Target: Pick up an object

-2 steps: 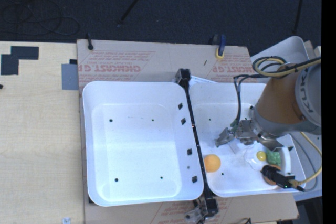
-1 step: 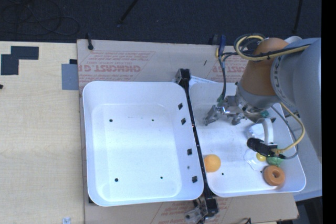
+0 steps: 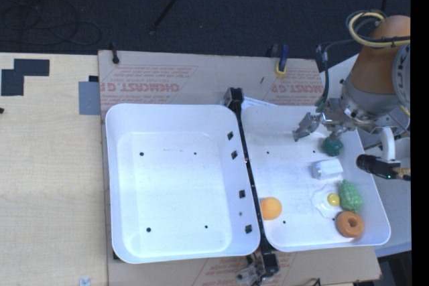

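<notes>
Bins number two, both shallow and white, sitting side by side on a cardboard sheet (image 3: 201,80) and touching along a black divider (image 3: 242,171). Six small objects are lying in the right bin (image 3: 281,224): an orange ball (image 3: 271,208) near its left wall, a fried egg toy (image 3: 328,201), a brown doughnut (image 3: 349,224) by the front right corner, a light green bumpy piece (image 3: 350,195) just above the doughnut, a white block (image 3: 327,168), and a dark green piece (image 3: 332,145) just behind the block. The left bin (image 3: 127,224) is showing just its white floor with a few dark dots. One arm (image 3: 375,74) is reaching in from the right, its orange band sitting above the wrist, and its gripper (image 3: 314,122) is hanging over the back part of the right bin, just left of the dark green piece. Whether its fingers are spread or pressed together cannot be told, and nothing is showing between them. The wrist hardware is crowding the bin's back right corner. A blue and yellow clamp (image 3: 282,61) is gripping the cardboard's far edge.
</notes>
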